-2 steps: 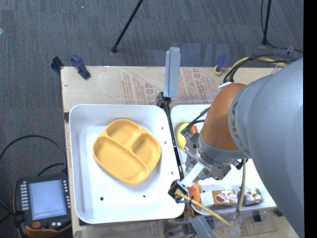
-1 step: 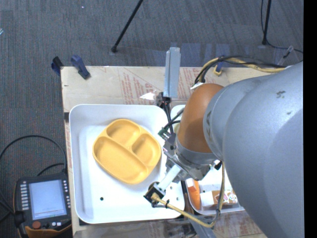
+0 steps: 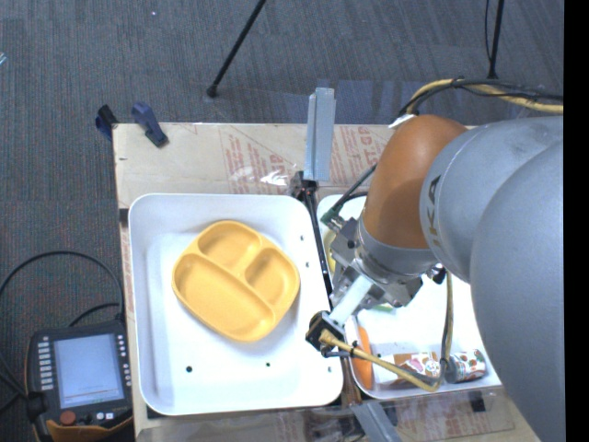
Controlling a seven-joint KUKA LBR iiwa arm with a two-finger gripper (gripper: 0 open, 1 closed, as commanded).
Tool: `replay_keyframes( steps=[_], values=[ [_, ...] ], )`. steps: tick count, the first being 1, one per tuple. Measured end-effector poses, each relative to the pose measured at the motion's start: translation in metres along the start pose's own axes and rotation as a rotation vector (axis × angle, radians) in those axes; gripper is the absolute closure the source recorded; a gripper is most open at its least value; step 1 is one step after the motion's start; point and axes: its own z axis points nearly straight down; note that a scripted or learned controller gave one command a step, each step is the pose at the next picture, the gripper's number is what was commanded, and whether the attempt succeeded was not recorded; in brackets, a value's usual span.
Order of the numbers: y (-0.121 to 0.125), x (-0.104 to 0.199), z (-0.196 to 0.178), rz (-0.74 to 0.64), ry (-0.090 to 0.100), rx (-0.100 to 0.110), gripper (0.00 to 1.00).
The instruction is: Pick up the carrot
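The carrot (image 3: 364, 350) is a slim orange shape lying in the right bin (image 3: 416, 390), close to the bin's left wall and near the front. My gripper (image 3: 375, 293) hangs low over the right bin, just behind and above the carrot, under the orange wrist band. The wrist and arm hide most of the gripper and much of the bin. Nothing can be seen held.
The left bin (image 3: 152, 247) holds a yellow divided plate (image 3: 236, 279). In the right bin's front sit a colourful packet (image 3: 421, 366) and a small can (image 3: 466, 366). The big grey arm (image 3: 506, 238) covers the right side. A teach pendant (image 3: 81, 376) lies at the front left.
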Motion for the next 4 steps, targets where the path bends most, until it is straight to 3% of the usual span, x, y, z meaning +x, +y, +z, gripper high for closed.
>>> replay_keyframes(
  steps=[1, 2, 3, 4],
  values=[
    [-0.037, 0.017, 0.033, 0.133, -0.001, 0.001, 1.00],
    [-0.045, 0.024, 0.151, 0.106, 0.001, 0.003, 1.00],
    [-0.045, 0.022, 0.144, 0.110, -0.007, 0.009, 1.00],
    [-0.093, 0.070, 0.049, 0.122, 0.000, -0.001, 1.00]
  ],
)
